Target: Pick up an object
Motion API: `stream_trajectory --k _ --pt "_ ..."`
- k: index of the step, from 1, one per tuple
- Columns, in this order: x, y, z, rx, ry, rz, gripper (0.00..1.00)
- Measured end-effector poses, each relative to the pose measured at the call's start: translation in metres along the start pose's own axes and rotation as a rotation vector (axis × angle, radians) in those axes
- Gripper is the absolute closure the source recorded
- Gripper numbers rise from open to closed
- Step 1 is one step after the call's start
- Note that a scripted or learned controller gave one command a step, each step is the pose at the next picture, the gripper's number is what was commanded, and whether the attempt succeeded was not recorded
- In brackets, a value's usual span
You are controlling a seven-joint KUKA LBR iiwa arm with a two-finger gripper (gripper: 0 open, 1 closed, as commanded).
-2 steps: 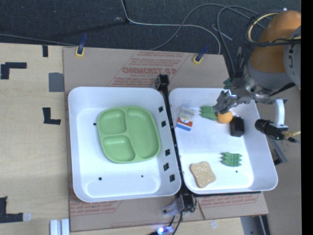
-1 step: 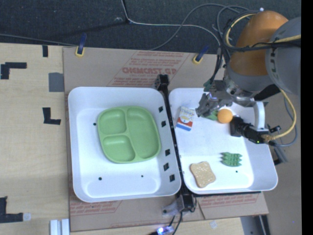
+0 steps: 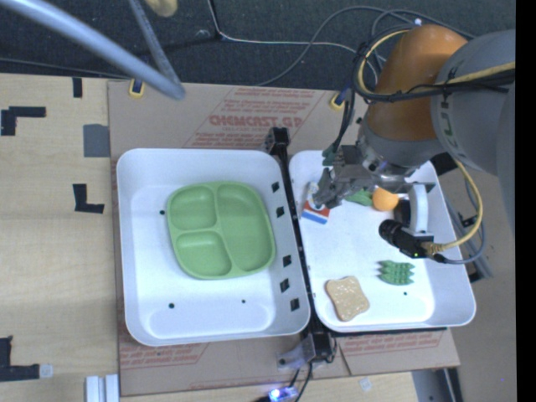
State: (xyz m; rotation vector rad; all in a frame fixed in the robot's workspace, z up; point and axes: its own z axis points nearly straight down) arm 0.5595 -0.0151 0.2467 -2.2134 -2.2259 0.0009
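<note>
nearest the camera, at the front of the right bin (image 3: 456, 312), lies a slice of toy bread (image 3: 347, 297), flat on the white floor. just behind it and to the right sits a small green ridged piece (image 3: 395, 271), well apart from the bread. both look light and stiff, probably plastic or foam. the bread is thin and lies flat, so i judge it hard to pinch from above except across its narrow edges. the green piece is smaller and bumpier, which may give the tool more bite.

further back, near the divider between the bins, a small red, white and blue block (image 3: 316, 216) lies just under the gripper (image 3: 328, 193). an orange piece (image 3: 385, 198) and a bit of green beside it rest close to the wrist. the block looks rigid and light, and its short sides seem the best place to take hold.

the left bin (image 3: 134, 249) holds a green divided plate (image 3: 221, 229), broad and shallow, likely awkward to pick up.

the arm reaches in from the right, its orange band high at the back, the wrist bent down so the gripper points into the back left corner of the right bin. whether the tool is spread or closed i cannot tell; nothing is visibly held.
</note>
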Motion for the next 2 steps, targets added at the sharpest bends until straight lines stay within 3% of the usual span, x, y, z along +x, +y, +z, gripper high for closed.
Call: stream_trajectory --k 2 --pt "0.113 -0.020 0.005 0.001 0.000 -0.002 1.00"
